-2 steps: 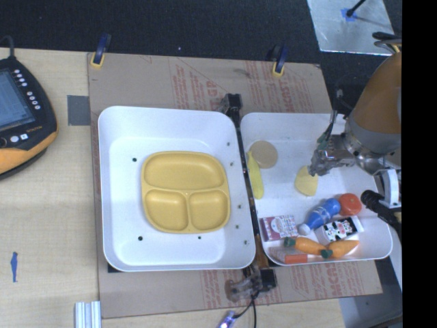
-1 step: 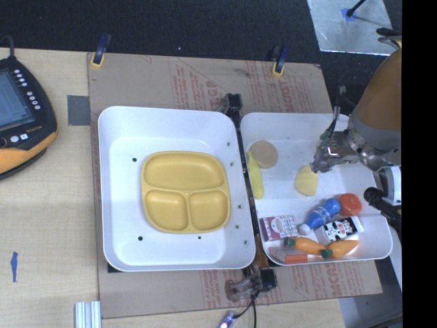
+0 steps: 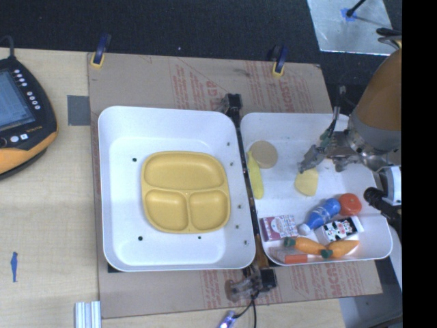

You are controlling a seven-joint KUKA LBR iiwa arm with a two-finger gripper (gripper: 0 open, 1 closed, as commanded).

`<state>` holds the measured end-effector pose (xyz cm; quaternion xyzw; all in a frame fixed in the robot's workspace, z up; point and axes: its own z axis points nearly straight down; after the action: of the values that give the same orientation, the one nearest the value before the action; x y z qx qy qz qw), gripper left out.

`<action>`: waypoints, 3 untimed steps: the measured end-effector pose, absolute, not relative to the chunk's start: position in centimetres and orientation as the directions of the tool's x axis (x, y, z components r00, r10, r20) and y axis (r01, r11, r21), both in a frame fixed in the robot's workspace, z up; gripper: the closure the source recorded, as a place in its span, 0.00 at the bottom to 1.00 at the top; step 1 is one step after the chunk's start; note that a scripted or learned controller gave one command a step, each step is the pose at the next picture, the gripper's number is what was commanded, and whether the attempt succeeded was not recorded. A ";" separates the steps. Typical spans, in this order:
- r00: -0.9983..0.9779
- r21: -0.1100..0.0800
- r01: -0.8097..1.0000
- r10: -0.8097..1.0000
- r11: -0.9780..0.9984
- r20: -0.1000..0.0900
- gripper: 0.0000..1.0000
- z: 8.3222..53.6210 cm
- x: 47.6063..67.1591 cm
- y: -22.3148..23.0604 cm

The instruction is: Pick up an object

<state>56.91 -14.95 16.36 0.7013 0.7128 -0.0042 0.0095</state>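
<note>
Gripper [image 3: 315, 157] is what I am hovering with over the right bin [image 3: 287, 123], fingers spread and gripping nothing, tips just above and beside the pale yellow chunk [image 3: 307, 182], my likeliest pick. I am judging that one finger may be landing on top of the chunk rather than beside it, pushing it away toward the round tan lid [image 3: 264, 153]. Other items, the blue bottle [image 3: 321, 215] and carrot [image 3: 314, 247], are crowding the near corner.

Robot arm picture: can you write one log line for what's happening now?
arm: over right bin | gripper: open, holding nothing | nearest: yellow piece, just below | left bin: yellow tray | pick: not done
</note>
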 end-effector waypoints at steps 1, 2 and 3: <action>-0.003 -0.006 1.000 1.000 0.003 0.000 0.00 9.1 56.2 -14.3; -0.003 -0.007 1.000 1.000 0.003 -0.001 1.00 10.2 56.3 -14.4; -0.003 -0.009 1.000 1.000 0.003 -0.001 1.00 11.2 56.3 -14.5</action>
<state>56.29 -14.50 11.17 0.7059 0.7083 -0.0036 -0.0028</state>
